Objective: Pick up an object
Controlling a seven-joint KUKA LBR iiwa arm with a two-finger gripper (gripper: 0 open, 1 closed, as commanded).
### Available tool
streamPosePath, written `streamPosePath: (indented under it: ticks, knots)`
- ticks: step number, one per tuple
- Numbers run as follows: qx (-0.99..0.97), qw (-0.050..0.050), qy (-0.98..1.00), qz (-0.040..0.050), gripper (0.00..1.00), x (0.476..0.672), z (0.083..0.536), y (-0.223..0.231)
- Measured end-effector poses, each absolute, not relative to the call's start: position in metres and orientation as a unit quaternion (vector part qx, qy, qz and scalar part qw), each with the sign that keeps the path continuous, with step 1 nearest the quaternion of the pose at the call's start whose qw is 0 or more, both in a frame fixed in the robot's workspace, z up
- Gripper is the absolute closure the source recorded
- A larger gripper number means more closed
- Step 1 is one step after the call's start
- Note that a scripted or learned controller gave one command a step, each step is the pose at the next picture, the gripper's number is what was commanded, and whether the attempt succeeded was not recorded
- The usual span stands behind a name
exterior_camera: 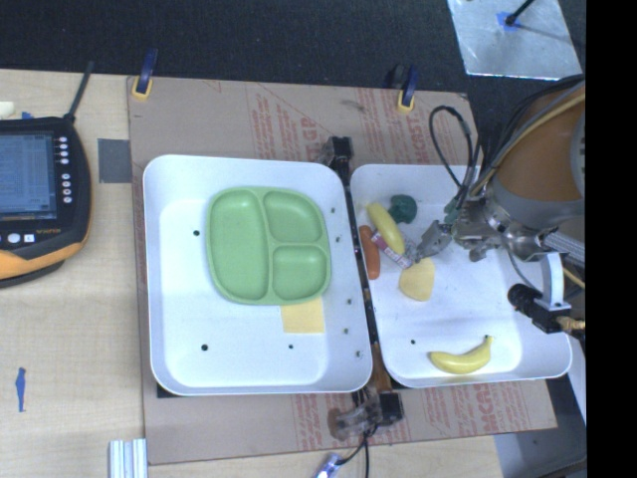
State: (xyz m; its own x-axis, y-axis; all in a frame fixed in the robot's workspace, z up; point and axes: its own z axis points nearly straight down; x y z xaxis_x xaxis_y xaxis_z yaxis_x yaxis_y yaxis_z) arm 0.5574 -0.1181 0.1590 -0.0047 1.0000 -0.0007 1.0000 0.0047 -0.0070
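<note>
Centrally, pincer [430, 243] beside yellow chunk [418, 282]

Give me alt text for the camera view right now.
The gripper hovers low in the right bin among a yellow wedge, a yellow oblong piece, a dark green item and a banana. The left bin holds a green divided plate and a yellow square.

The right bin [537, 366] holds five objects. A yellow banana [461, 358] lies near its front edge. A pale yellow wedge [418, 281] sits mid-bin. Farther back, a yellow corn-like piece [386, 227] lies slanted beside an orange carrot [371, 254] and a dark green lump [402, 207].
</note>
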Motion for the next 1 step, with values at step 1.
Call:
streamPosePath:
  ticks: [1]
  knots:
    - [-0.706, -0.001, -0.709, -0.0004, 0.00, 0.5749, 0.0951, -0.1176]
